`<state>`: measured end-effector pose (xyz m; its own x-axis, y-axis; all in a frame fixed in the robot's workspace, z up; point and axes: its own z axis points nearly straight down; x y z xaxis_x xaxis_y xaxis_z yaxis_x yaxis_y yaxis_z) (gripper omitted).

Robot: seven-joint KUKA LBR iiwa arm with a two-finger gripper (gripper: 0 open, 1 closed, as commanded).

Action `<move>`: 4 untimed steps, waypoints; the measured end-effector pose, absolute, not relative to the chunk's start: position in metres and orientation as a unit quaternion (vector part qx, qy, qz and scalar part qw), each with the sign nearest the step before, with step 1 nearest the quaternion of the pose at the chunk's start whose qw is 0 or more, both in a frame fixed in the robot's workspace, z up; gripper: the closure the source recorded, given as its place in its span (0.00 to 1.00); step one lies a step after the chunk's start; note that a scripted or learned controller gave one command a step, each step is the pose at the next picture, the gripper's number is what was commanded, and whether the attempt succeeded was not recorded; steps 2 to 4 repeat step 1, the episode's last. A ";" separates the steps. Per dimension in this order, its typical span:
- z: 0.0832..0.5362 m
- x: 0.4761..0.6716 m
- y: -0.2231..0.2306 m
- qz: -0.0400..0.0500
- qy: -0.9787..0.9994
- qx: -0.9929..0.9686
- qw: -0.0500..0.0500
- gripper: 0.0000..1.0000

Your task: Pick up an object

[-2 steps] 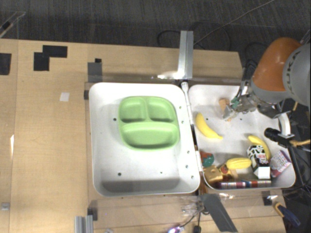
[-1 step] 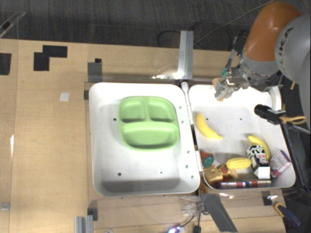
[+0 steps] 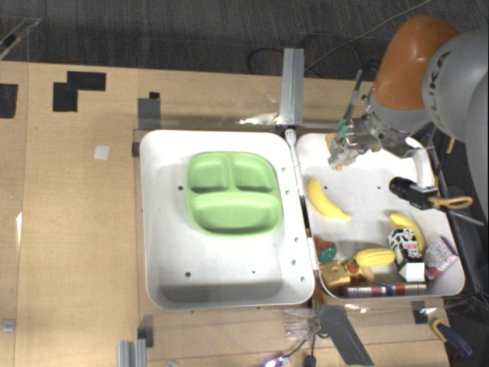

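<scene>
Banana (image 3: 327, 202) in right bin (image 3: 367, 186), apart from fingers (image 3: 339, 157); fingers' gap cannot tell; packet (image 3: 441, 253) label unreadable

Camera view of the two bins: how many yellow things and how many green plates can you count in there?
Yellow things: 3 (banana, small yellow piece, yellow lump)
Green plate: 1
Total: 4

I am looking over a tan wooden tabletop (image 3: 69, 228) carrying black patches (image 3: 76, 89) and two white bins, the left bin (image 3: 164, 228) and the right bin (image 3: 367, 182). A lime-green tray (image 3: 233, 192), a yellow banana (image 3: 327, 201) and a black-and-white cow-spotted toy (image 3: 405, 241) are lying in them. I am wearing an orange band (image 3: 409, 60) on my grey arm (image 3: 466, 75).
</scene>
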<state>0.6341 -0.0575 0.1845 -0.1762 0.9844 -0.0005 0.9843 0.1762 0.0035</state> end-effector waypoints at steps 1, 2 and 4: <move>0.185 0.667 -0.033 0.001 0.700 0.714 0.001 1.00; 0.185 0.667 -0.033 0.001 0.700 0.714 0.001 1.00; 0.185 0.667 -0.033 0.001 0.700 0.714 0.001 1.00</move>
